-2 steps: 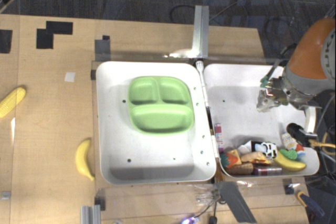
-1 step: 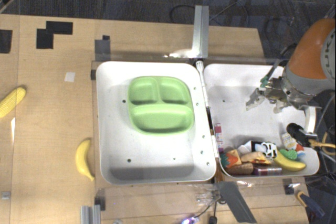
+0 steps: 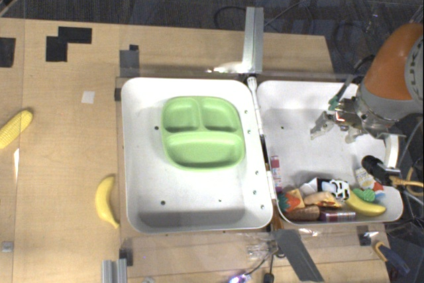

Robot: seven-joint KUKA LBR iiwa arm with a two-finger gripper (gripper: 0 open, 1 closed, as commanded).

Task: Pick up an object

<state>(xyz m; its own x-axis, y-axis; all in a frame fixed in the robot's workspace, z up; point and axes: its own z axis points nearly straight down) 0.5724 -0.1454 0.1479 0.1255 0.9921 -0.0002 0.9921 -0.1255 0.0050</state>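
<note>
The gripper (image 3: 335,126) hangs over the upper part of the right bin (image 3: 291,103), its two metal fingers spread apart with nothing between them, the grey arm (image 3: 391,86) with its orange band reaching in behind it. The things to pick lie heaped along the near edge of that smooth white bin, well apart from the gripper: a yellow toy banana (image 3: 366,205), curved and glossy, lies with its long axis roughly left to right and its green tip toward the left; beside it sit a brown bread-like lump (image 3: 303,213), a small black-and-white piece (image 3: 338,189) and other bits too small to tell. The left bin (image 3: 139,142) holds a light green plastic plate (image 3: 201,130) with three rounded compartments. On the wooden bench (image 3: 59,162) lie another yellow banana (image 3: 106,201), curved and upright in the view, and a bumpy yellow corn cob (image 3: 14,129).
</note>
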